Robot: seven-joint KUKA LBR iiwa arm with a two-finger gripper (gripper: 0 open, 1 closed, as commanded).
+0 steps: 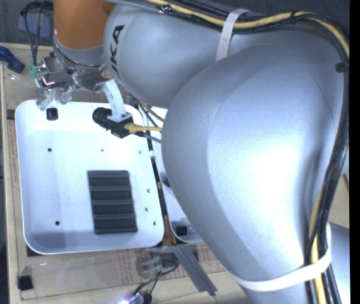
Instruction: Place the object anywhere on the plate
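Mostly the arm [249,138] blocks the frame: its smooth grey shell hides nearly all of the right bin [181,228], of which one white sliver shows at 5 o'clock. Whatever lies in that bin is hidden.

Counts:
- 2 bins, both shallow white trays with rounded corners.
- 1 loose item, a slab [111,201].
- 1 gripper [53,97].

The left bin [53,182] is in full view apart from its 3 o'clock edge under the arm. Its floor is glossy and carries several small dark dots.

The slab is dark, flat, rectangular and ribbed crosswise. It lies flat on the left bin's floor, toward 6 o'clock from the bin's centre, near the front wall but apart from it.

The gripper sits at the left bin's 10 o'clock corner, below the orange band [78,18], well apart from the slab. It is a small, blurred cluster of metal parts, so whether it is parted or closed is not readable. Nothing is seen held in it.

A yellowish cable [274,21] runs along the arm's top.
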